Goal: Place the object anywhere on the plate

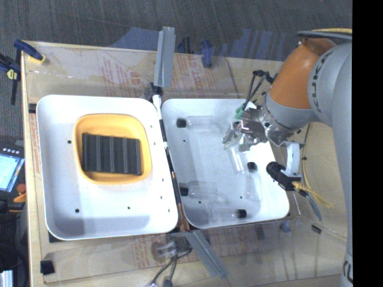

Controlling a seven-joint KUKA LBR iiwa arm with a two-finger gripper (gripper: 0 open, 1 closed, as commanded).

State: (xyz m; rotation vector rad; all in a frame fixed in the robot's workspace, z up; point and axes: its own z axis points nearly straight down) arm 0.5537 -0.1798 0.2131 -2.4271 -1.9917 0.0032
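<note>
Here, two shallow white bins sit side by side on a wooden bench, seen from above at a slant. The left bin (60, 214) holds a yellow plate (114, 145) with rounded corners, and a dark ribbed rectangular object (112, 154) lies flat on the plate's centre, its surface crossed by upright grooves. The right bin (203, 214) has small dark spots near its corners. The grey arm (323, 82) with its orange band reaches in from the right, and its gripper (239, 139) hangs over the right bin's upper middle. Whether it is holding anything cannot be told.
</note>
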